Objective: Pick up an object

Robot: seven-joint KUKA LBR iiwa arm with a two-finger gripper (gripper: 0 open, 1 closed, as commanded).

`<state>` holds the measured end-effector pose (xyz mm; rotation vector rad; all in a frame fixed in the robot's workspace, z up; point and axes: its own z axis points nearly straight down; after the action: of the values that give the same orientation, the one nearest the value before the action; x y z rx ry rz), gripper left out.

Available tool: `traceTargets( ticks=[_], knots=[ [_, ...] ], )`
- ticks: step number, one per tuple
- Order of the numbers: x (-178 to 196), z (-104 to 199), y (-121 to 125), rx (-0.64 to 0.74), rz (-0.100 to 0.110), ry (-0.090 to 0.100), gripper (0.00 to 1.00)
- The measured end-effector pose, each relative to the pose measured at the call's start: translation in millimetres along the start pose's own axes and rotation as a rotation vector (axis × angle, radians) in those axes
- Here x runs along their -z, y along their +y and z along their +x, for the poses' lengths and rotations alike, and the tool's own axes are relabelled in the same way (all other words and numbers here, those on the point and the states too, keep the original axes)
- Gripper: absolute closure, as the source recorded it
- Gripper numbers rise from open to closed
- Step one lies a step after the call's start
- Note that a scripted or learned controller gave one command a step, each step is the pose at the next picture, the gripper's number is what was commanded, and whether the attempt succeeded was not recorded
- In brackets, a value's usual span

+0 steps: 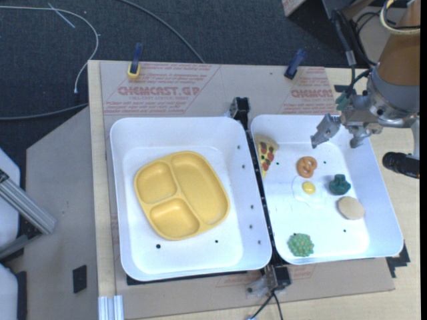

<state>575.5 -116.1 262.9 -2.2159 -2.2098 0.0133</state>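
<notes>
Nearest the front edge of the right-hand bin sits a green, bumpy head of toy broccoli, close to that bin's front left corner. A little further in, toward the right wall, lies a pale beige roll-shaped piece. Just behind it is a small dark teal object, and to its left a toy fried egg, white with a yellow yolk, lying flat on the bin floor. Touching or nearly touching the egg's far side is an orange-brown ring, like a small pretzel or doughnut. Against the left wall of this bin leans a toy pizza slice, yellow with red spots.

The left-hand bin holds a yellow divided plate with three compartments, lying flat around the middle of the bin floor.

Further back, above the far right corner of the right bin, hangs the gripper on the grey arm with its orange band. Its two grey fingers are spread apart, with nothing between them; they stand well clear of the toys, the pretzel being the nearest.

Beyond the bins, on the far edge of the cardboard-covered bench, two blue clamps stand.
</notes>
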Motion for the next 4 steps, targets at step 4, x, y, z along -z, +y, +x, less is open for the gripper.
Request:
traceTargets(
  ticks=[4],
  knots=[
    [-133.1,9.4,-9.8,0.002,-0.007,0.000,0.00]
  ],
)
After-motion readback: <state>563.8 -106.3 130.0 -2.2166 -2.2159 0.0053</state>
